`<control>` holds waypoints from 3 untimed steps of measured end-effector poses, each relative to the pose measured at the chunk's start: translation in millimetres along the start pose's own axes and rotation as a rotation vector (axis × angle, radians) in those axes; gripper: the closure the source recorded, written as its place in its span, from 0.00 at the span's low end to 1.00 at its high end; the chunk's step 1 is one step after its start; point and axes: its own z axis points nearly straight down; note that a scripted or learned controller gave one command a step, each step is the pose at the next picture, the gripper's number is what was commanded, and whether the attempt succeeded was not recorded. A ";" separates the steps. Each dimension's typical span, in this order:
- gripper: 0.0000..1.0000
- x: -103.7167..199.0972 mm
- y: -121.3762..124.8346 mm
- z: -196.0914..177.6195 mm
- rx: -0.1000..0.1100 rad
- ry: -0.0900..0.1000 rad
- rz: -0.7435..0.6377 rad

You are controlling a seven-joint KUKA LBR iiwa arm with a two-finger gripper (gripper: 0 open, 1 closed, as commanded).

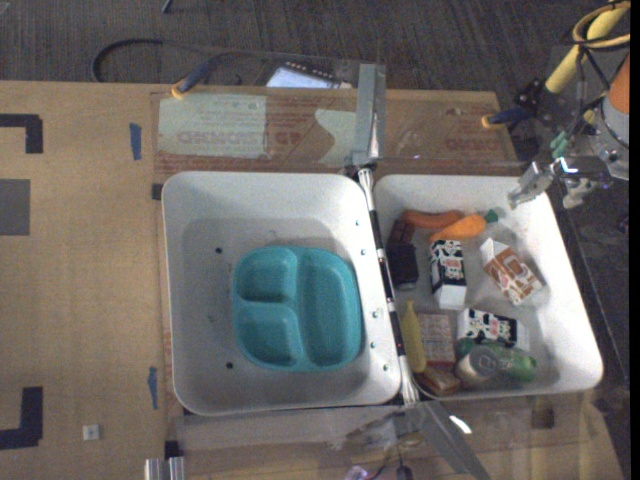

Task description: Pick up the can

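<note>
1. My gripper (549,180) hangs with fingers spread and nothing between them, over the right bin's (572,298) far right corner.
2. The can (481,364) lies near that bin's front edge, well apart from me.

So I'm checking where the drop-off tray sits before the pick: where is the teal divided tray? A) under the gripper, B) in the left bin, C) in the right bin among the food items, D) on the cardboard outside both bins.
B: the teal divided tray lies flat on the floor of the left bin, while the gripper hangs over the far right corner of the right bin.
</note>
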 end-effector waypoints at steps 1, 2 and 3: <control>0.00 2.3 -74.3 119.3 -0.002 0.005 -0.090; 1.00 0.4 -73.9 109.2 -0.005 0.002 -0.087; 1.00 55.4 -78.6 13.4 -0.001 -0.001 0.011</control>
